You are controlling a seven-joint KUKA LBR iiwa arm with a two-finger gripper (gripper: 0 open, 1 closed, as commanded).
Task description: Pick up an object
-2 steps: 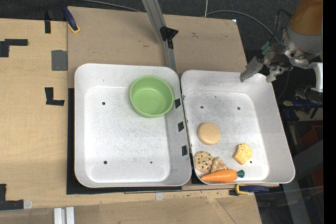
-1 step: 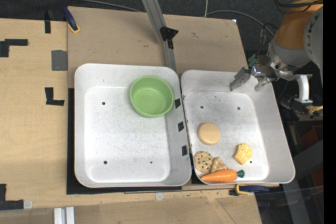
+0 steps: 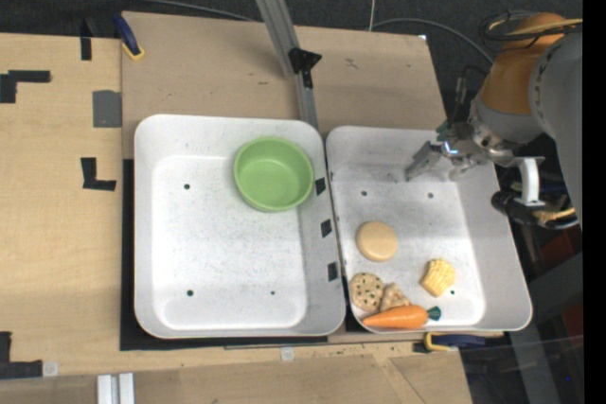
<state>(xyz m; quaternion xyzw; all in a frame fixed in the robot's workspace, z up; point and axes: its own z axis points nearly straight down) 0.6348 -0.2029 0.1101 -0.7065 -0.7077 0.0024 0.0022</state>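
My gripper [image 3: 437, 164] hovers over the far right part of the right bin [image 3: 492, 232], open, with nothing between its fingers. The objects in that bin lie nearer the front: a round tan bun [image 3: 378, 241], a yellow corn piece [image 3: 437, 277], a chocolate-chip cookie [image 3: 365, 289] and an orange carrot [image 3: 398, 318] along the front wall. A small tan item [image 3: 394, 298] lies between the cookie and the carrot. The gripper is well clear of all of them, roughly a hand's width beyond the bun.
A green bowl [image 3: 274, 173] sits in the far right corner of the left bin [image 3: 170, 232]. A slanted grey pole [image 3: 275, 5] crosses above the bins' far edge. The grey arm with its orange band [image 3: 516, 80] comes in from the right.
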